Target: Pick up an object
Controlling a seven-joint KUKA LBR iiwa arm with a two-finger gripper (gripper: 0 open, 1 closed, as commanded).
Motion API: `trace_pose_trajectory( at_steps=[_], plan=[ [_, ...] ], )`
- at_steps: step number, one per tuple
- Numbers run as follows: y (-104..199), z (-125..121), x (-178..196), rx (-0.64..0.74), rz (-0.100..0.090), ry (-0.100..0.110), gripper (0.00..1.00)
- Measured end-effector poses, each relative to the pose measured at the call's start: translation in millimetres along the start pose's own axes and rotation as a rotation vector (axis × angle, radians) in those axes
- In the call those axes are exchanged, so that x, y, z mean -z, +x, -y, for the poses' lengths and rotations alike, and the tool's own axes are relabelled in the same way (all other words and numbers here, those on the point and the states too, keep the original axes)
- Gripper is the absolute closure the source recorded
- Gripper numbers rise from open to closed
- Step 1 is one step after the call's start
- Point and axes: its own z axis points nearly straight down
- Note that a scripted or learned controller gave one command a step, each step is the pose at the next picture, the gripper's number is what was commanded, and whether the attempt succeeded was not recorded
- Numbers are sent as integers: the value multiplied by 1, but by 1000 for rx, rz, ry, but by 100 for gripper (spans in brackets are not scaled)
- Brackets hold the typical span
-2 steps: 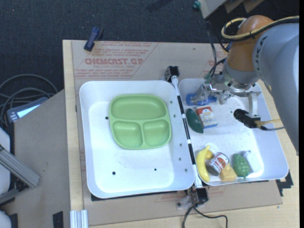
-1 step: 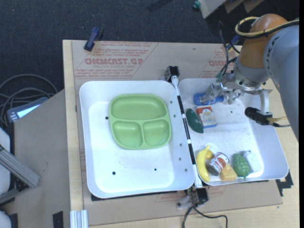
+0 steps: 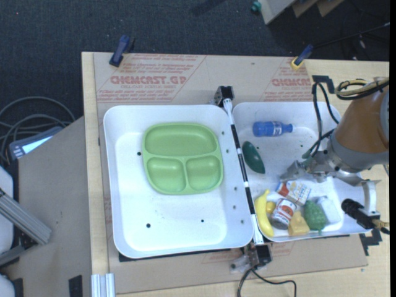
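Worktop [image 3: 185, 79] with two white bins: a green tray [image 3: 183, 157] left; right, the arm hides its pincer [image 3: 307, 171], state unclear, above jumbled banana [image 3: 265, 213] and packets [image 3: 291, 202].

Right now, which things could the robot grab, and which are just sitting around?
For the job:
tool, low in the right bin
blue bottle
dark green piece
banana
small can
green lumpy toy

Just lying about:
green divided tray in the left bin
blue clamp
cables
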Motion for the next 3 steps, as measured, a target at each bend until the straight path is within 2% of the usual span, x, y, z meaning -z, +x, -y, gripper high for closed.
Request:
trace_pose_trajectory(
  at_steps=[1, 2, 3],
  plan=[
    [58, 6, 14, 2, -3, 5, 0],
    [65, 34, 3, 1, 8, -18, 0],
    [68, 24, 1, -2, 7, -8, 0]
  ],
)
